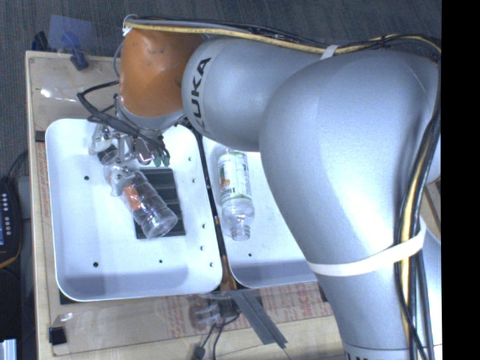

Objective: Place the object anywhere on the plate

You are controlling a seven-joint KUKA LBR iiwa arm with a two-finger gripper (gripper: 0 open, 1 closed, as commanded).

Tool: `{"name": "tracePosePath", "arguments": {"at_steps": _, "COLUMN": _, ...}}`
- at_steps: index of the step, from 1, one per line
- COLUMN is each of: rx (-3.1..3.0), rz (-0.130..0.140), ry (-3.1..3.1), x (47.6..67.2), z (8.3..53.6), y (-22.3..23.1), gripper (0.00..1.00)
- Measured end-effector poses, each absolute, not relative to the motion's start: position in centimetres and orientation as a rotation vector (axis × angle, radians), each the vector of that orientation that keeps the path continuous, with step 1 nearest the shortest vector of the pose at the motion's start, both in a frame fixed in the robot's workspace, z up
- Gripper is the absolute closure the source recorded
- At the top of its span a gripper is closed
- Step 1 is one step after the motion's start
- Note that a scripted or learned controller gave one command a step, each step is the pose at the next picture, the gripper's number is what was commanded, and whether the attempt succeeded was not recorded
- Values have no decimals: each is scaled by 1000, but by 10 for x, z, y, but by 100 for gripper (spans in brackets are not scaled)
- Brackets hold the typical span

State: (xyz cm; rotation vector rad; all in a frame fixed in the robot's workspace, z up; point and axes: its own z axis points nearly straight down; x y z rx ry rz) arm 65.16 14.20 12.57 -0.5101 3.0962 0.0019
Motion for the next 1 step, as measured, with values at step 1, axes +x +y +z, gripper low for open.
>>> {"name": "tracePosePath", "arguments": {"at_steps": 1, "rx": -714, "rz": 28, "ry": 3052, "x": 656, "z": 100, "y": 120, "gripper": 0}}
